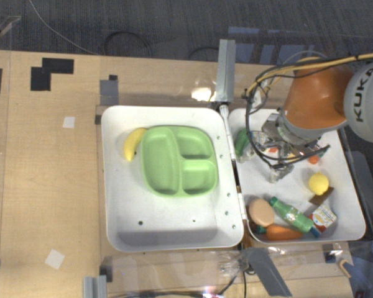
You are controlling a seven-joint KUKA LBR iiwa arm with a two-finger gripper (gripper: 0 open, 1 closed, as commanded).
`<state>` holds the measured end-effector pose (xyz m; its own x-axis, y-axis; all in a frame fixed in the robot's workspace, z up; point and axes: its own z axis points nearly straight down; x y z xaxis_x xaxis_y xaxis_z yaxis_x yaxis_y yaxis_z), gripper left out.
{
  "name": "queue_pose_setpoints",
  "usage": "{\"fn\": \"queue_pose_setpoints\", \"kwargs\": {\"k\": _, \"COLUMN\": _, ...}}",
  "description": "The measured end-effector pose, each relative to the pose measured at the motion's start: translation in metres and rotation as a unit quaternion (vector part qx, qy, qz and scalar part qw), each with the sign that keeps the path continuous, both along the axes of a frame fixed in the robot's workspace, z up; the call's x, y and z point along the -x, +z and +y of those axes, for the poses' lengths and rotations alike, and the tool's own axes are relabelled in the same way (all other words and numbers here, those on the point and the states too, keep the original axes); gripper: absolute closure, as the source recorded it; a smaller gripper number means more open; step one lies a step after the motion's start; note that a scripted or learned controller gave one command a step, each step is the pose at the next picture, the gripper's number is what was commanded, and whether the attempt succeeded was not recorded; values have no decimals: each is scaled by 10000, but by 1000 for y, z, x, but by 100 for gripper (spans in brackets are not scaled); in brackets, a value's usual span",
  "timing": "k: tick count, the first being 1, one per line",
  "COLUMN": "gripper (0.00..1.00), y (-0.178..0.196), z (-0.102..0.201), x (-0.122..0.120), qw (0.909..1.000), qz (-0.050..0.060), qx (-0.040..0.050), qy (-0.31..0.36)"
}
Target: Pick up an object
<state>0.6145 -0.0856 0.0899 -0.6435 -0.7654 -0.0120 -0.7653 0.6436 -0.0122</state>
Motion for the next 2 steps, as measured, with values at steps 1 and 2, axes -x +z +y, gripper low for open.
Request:
{"fn": "queue_pose_setpoints", "kwargs": {"k": 1, "gripper": 100, "y": 16, "z": 2, "x": -5, "qw": 10000, "qz": -82, "qx": -15, "qy": -3}}
{"fn": "queue_pose_setpoints", "kwargs": {"k": 2, "gripper": 100, "y": 174, "z": -14, "x": -39, "qw": 9991, "qz": -22, "qx": 17, "qy": 412}}
